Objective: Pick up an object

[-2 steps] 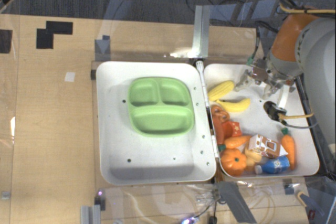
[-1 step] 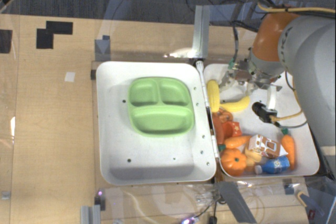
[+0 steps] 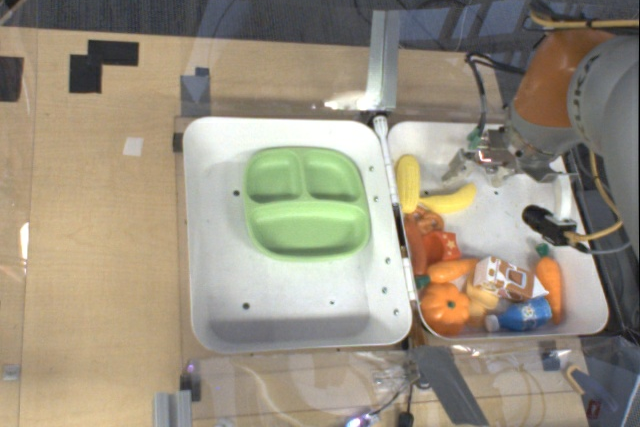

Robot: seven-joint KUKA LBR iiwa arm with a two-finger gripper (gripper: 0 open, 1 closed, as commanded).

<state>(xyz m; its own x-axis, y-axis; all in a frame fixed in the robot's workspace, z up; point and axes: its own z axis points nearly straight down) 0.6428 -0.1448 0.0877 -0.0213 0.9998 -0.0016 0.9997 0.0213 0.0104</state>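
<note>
White bins are counted as two: one green tray (image 3: 304, 202) lies in the left bin (image 3: 215, 245); the claw (image 3: 487, 158), its state indiscernible, is poised by one banana (image 3: 448, 201) near the right bin's (image 3: 585, 310) far edge.

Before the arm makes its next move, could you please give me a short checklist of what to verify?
1. Tool over the right bin: ok, at its far end.
2. Something held: cannot tell; nothing visible in the tool.
3. Nearest target: ok, the banana lies just below-left of the tool, apart from it.
4. Banana free to lift: ok, nothing on top; the corn cob lies beside it.
5. Clutter: not ok, the pumpkin, carton and blue bottle crowd the near end.
6. Green tray in the left bin: ok, flat.
</note>
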